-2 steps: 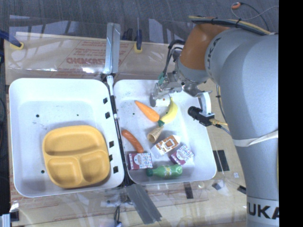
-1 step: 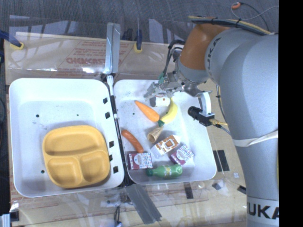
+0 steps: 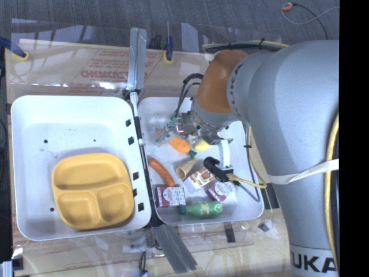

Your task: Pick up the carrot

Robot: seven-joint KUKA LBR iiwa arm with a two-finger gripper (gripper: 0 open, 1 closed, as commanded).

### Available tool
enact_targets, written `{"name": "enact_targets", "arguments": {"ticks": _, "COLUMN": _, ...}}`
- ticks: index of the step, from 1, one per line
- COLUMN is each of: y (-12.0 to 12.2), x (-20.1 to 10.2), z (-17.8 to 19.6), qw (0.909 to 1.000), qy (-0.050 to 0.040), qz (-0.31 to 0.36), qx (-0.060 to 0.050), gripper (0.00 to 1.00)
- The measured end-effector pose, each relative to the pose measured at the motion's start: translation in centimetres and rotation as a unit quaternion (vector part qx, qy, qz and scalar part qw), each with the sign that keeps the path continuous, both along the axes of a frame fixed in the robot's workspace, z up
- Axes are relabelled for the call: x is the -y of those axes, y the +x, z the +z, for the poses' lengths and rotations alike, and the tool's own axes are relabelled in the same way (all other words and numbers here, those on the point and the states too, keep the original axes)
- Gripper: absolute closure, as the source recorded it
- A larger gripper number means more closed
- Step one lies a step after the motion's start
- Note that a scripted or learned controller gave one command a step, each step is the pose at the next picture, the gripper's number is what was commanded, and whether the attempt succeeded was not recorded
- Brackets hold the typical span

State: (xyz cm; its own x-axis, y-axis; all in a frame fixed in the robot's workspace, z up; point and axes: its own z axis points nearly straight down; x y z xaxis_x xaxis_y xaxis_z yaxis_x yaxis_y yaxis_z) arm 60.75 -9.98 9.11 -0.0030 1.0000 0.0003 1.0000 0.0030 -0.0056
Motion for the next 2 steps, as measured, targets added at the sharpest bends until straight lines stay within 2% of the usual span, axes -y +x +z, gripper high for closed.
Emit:
{"name": "enact_targets", "arguments": {"ticks": 1, "y": 0.0, "x": 0.0, "z": 1.0, "qw": 1.0000, "qy": 0.0003, "qz": 0.001, "qx": -0.001, "gripper": 1.00}}
{"name": "enact_targets", "arguments": {"ticks": 2, "y": 4.2, "x": -0.7, "z": 13.2, "qw": 0.9957, "qy": 0.0002, "qz": 0.093, "qx": 0.002, "gripper": 1.00}}
